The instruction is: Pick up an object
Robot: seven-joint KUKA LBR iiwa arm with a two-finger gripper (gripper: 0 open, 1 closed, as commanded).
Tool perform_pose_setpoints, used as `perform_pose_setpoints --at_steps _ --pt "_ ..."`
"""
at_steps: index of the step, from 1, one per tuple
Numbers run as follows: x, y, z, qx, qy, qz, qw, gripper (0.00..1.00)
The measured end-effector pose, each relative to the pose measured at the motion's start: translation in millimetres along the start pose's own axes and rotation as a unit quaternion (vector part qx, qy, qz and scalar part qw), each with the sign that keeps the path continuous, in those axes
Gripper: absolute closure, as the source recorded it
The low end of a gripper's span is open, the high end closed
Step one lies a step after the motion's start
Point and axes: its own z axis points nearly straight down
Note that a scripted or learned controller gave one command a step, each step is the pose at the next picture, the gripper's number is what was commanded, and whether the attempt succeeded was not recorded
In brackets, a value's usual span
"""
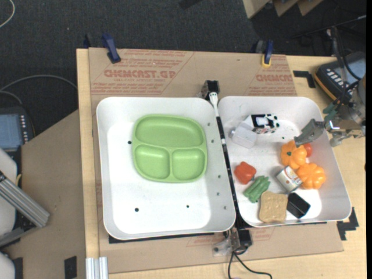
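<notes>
1. The two white bins (116, 173) look like smooth plastic with a soft shine.
2. The green plate (170, 147) in the left bin looks like smooth, matt plastic.
3. The board (174, 68) under the bins looks like brown cardboard, flat and dull, with red print.
4. The toast slice (273, 207), at 5 o'clock in the right bin, looks rough and grainy.
5. The orange pepper (311, 176) looks like shiny plastic.
6. The floor (87, 10) looks like dark, rough carpet.

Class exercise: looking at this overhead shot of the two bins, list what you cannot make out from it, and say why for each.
1. Gripper, camera view: too small and blurred at the right bin's edge to read how it is set.
2. Arm, camera view: cut off by the right edge.
3. Small can, camera view: label too small to read, partly covered by the orange toys.
</notes>
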Motion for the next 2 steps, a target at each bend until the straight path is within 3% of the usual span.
perform_pose_setpoints --at_steps 1,2 --pt "-40.9 5.2 132.8 0.005 0.001 0.002 1.0 0.0" --pt "-47.6 55.3 196.9 -0.001 -0.001 -0.001 1.0 0.0"
